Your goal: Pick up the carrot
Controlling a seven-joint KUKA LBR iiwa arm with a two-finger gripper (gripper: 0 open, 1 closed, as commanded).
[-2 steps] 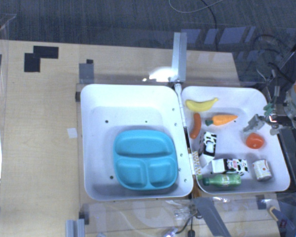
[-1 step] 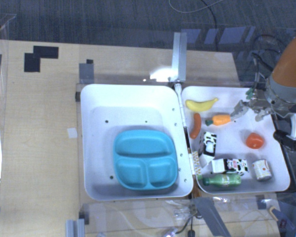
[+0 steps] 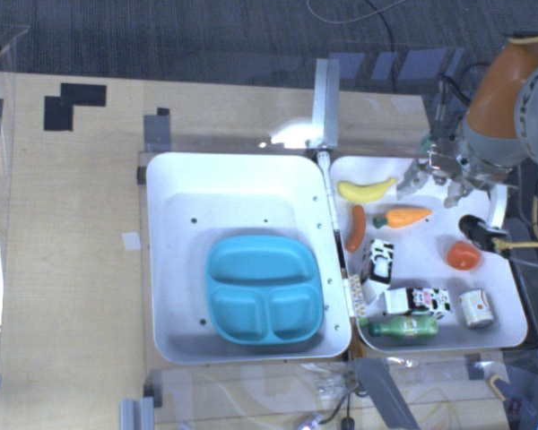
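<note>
The left bin [image 3: 161, 240] holds a blue tray [image 3: 264, 287] toward 6 o'clock. In the right bin [image 3: 518, 316], a banana [image 3: 366, 188] lies at 11 o'clock, a sausage [image 3: 355, 227] below it, a tomato [image 3: 464, 256] at 3 o'clock, a can [image 3: 475, 308] at 4 o'clock, and a green bottle [image 3: 403, 328] at 6 o'clock beside cow-patterned cartons [image 3: 428, 301].

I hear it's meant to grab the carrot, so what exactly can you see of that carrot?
The carrot is a small orange toy with a smooth, plastic-looking skin and a green stub at its left end. It lies flat on the floor of the right white bin, near the back, its length running roughly left to right with the tapered tip pointing right. A yellow banana lies just behind and to its left, a red sausage to its left. The end effector is just behind it.
</note>
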